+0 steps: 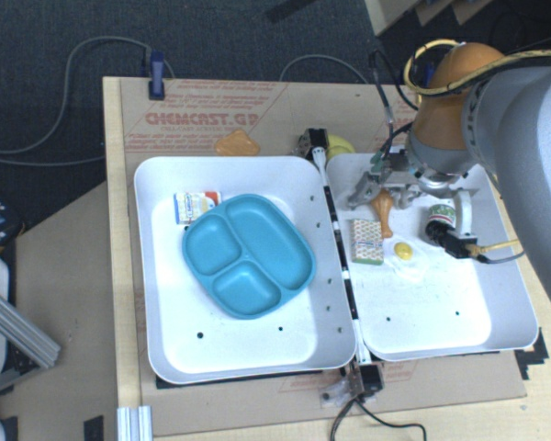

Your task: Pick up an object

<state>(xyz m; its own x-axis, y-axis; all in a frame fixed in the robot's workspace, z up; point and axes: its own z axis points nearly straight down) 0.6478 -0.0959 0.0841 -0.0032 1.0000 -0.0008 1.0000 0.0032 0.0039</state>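
Orange carrot-shaped piece (pixel 383 211) targeted in right bin (pixel 496 329); reaching step, grip width impossible to tell. Next: settle lower, close, lift.

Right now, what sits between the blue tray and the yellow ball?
In the camera view, the bins' touching rims and a patterned packet lie between the blue tray and the yellow ball.

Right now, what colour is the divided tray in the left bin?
Blue, a light sky blue all over; the tray shows best in the camera view.
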